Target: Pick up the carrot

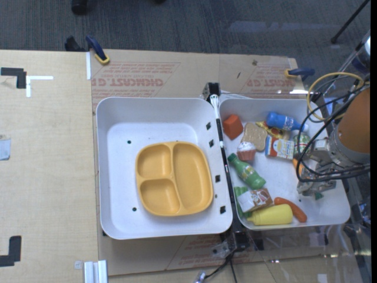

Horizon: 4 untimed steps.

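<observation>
the carrot (291, 209) lies in the right bin (339, 214), close to that bin's near wall, slanting from upper left to lower right. its left end touches or slightly overlaps the yellow banana-like piece (272, 216) that lies just beside it on the left, along the same near wall. just left of and above those two sits a small packet with a red and green label (252, 198), and above that a green bottle (247, 171) lies tilted. further up the bin are a cupcake-like piece (246, 152), a slice of bread (255, 134), an orange-red block (232, 126), a blue bottle (280, 121) and a small carton (281, 147).

the end effector (315, 187) hangs over the right part of the same bin, above and to the right of the carrot and apart from it; nothing shows between its fingers, and whether they stand apart or together cannot be told through the tangle of cables. the arm's orange band (359, 125) is at the right edge, with yellow and black cables looped around it.

the left bin (106, 175) holds a yellow divided plate (174, 178) with three compartments. both bins rest on cardboard (141, 78) laid on the counter (44, 158).
</observation>
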Each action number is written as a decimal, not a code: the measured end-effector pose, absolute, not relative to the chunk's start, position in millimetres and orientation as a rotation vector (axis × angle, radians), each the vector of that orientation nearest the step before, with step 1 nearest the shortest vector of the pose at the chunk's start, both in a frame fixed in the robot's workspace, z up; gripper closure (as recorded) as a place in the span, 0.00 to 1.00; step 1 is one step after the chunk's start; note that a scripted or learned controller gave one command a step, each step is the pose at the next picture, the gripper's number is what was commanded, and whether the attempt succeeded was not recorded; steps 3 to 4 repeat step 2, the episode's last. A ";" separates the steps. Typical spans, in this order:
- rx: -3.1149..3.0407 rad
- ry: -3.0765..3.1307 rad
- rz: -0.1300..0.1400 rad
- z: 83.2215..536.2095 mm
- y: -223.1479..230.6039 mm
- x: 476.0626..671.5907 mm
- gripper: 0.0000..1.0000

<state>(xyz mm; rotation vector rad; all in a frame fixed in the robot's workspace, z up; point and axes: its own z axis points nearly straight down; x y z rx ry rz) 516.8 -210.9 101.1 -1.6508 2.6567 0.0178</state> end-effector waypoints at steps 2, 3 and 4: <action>-1.722 2.620 0.001 92.4 -202.1 545.0 1.00; -1.722 2.620 0.001 92.4 -202.1 545.0 1.00; -1.722 2.620 0.001 92.4 -202.1 545.0 1.00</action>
